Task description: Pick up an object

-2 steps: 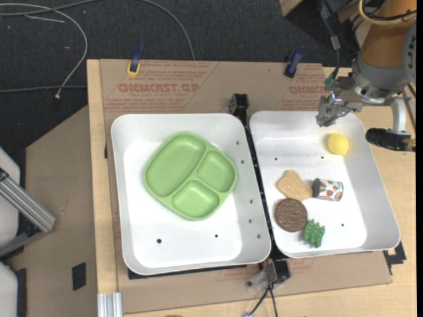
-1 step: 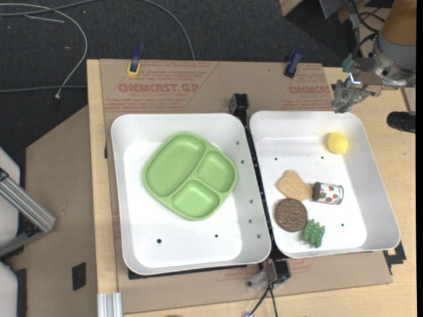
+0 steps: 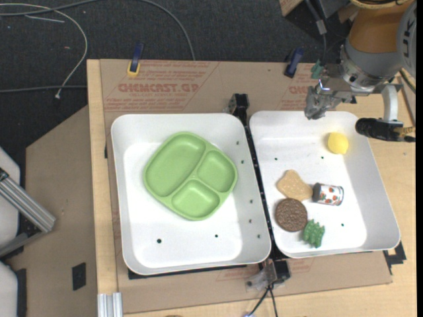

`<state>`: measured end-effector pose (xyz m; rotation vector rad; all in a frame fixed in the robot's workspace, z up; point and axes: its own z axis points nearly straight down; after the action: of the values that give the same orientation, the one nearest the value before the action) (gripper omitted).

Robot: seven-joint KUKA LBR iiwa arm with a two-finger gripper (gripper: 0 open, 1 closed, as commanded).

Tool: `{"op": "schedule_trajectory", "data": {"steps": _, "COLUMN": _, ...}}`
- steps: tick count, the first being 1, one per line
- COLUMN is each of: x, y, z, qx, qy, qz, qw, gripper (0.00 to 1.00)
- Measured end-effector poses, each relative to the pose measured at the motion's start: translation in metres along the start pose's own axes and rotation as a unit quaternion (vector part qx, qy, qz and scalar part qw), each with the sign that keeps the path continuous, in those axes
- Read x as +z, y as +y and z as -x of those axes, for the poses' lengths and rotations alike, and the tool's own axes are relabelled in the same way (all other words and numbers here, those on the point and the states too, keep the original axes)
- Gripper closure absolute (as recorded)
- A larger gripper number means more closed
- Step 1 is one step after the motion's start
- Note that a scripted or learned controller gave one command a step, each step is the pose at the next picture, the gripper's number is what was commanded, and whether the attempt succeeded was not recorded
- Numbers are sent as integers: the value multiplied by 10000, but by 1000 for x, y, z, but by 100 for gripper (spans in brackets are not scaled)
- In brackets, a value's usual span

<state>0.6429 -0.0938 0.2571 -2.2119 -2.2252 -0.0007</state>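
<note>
Lots of open white floor in the right bin (image 3: 291, 134) near the top left — lemon (image 3: 338, 143), cracker (image 3: 293, 185), can (image 3: 328, 194), cookie (image 3: 291, 214) and green toy (image 3: 313, 233) crowded lower down. Green tray (image 3: 191, 176) across the left bin (image 3: 132, 233).

Left bin (image 3: 132, 230): one green divided plate (image 3: 190, 175), three compartments, lying flat. Right bin (image 3: 370, 230): yellow lemon-like ball (image 3: 338, 143) near the far side; tan cracker-shaped piece (image 3: 293, 184); small can (image 3: 328, 194) on its side just beside it; round brown cookie (image 3: 291, 214); green leafy toy (image 3: 314, 233). Gripper (image 3: 317, 105): at the right bin's far rim, nothing seen between its fingers. Bench (image 3: 172, 88): brown cardboard.
</note>
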Motion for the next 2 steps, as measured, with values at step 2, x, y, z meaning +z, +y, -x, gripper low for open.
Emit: {"op": "schedule_trajectory", "data": {"steps": 2, "x": 11, "y": -2, "z": -105, "qx": -4, "qy": -2, "qz": 3, "qw": 10000, "gripper": 100}}
